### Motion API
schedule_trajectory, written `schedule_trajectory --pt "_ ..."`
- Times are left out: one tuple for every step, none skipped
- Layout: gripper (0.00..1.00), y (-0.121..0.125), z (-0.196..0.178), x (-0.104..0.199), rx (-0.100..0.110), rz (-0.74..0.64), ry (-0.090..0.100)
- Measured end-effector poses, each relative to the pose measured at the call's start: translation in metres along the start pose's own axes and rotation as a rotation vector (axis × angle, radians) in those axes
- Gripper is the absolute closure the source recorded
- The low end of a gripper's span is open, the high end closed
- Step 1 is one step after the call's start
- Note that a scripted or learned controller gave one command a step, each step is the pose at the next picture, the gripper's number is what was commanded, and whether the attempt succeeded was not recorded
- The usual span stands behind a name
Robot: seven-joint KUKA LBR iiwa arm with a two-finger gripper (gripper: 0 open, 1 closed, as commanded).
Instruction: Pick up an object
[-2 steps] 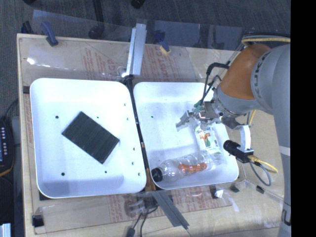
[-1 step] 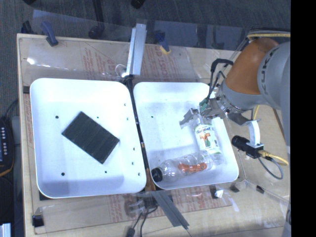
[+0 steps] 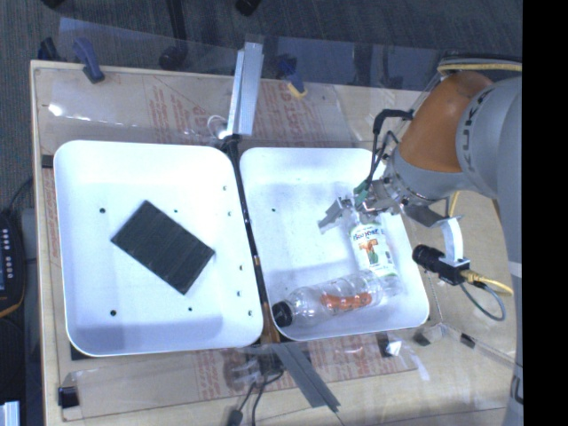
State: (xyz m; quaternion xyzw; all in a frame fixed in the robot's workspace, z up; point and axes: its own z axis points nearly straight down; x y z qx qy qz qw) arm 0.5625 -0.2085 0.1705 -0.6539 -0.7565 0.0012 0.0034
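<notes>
Leaning in from the right of the view, the grey arm (image 3: 497, 140) is bending over the right bin (image 3: 293, 171), with its orange band (image 3: 439, 136) showing just above the wrist. The gripper (image 3: 340, 213) is hanging over the upper right part of that bin. From this slant its tip is reading as a small grey cluster, so I cannot tell whether it is released, clenched or grasping anything.

A small white bottle (image 3: 374, 248) with a red and green label is lying just below the gripper, near the bin's right wall. Its upper end is sitting right beside the gripper, and whether the two are touching is not clear. A clear plastic bottle (image 3: 342, 298) is lying on its side along the near wall of the same bin. Its black cap (image 3: 282, 312) is pointing left toward the divide between the bins, and something orange (image 3: 348, 303) is showing through its body. The white bottle's lower end is lying just beside this clear one.

In the left bin (image 3: 89, 176) a dark flat rectangular pad (image 3: 162, 246) is lying at a slant near the middle, well apart from the gripper.

Both bins are sitting side by side on the pale bench (image 3: 133, 105). A metal bar (image 3: 244, 87) is running up from the gap between them, and a blue clamp (image 3: 89, 60) is gripping the bench's far edge.
</notes>
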Motion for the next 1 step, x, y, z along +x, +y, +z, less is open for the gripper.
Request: schedule_trajectory --pt "0.0 0.0085 0.0011 -0.0013 -0.004 -0.042 -0.003"
